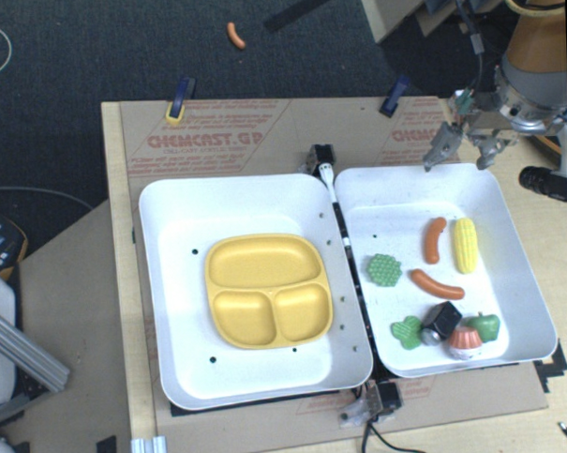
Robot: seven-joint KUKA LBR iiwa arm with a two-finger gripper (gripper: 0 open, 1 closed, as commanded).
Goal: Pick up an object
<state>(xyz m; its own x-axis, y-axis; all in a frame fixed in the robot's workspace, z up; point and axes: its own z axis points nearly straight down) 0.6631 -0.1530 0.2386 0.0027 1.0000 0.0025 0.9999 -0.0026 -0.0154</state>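
We see the gripper (461,157) hanging over the right bin's (508,206) far rim, fingers spread apart and clasping nothing; just below it lie a sausage (435,240) and corn cob (465,245), untouched

Both bins (174,301) are white. The divided tray (267,289) is plain yellow. The corn cob (465,245) is yellow, two sausages (435,240) are orange-red, and the round piece (384,269) is green.
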